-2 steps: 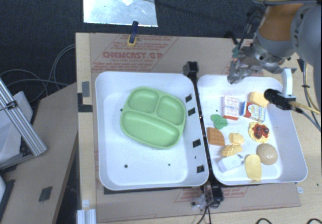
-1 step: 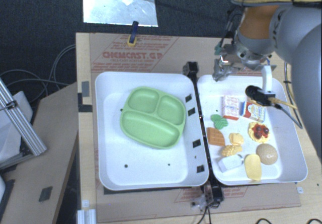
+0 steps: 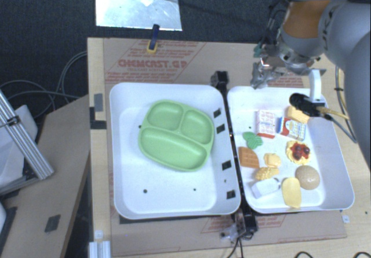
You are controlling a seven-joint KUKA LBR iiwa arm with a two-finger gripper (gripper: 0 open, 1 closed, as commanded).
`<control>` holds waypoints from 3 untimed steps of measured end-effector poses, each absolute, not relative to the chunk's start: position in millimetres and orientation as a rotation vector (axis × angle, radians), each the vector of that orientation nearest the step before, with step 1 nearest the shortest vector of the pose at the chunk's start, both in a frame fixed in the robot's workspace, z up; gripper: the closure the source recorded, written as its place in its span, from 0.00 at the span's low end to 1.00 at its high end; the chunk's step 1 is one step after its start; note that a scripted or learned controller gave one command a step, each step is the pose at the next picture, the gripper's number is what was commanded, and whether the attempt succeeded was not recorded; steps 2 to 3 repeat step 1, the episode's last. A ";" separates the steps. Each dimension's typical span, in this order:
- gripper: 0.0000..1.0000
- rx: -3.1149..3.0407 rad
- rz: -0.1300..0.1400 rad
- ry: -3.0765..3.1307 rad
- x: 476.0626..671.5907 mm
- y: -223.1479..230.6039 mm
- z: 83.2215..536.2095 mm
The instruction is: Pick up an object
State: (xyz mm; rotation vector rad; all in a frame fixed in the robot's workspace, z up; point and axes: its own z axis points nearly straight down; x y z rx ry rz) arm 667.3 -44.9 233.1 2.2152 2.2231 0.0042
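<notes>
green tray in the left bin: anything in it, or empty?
Empty. The green tray lies flat in the left bin, all three compartments showing bare green.

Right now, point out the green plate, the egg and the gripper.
green plate (image 3: 174, 146): camera view, floor of its large compartment.
egg (image 3: 308, 177): camera view, middle of its shell.
gripper (image 3: 262, 80): camera view, between its fingertips.

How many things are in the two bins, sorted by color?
Green: 2, the divided plate and a small green piece
Yellow or orange: 5
Red and white: 3
Brown: 1
White: 1
Total: 12, though some small items are hard to separate.
</notes>
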 end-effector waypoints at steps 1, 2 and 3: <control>1.00 2.218 0.001 2.222 660.6 -44.4 214.5; 1.00 2.218 0.001 2.222 660.6 -44.4 214.5; 1.00 2.218 0.001 2.222 660.6 -44.4 214.5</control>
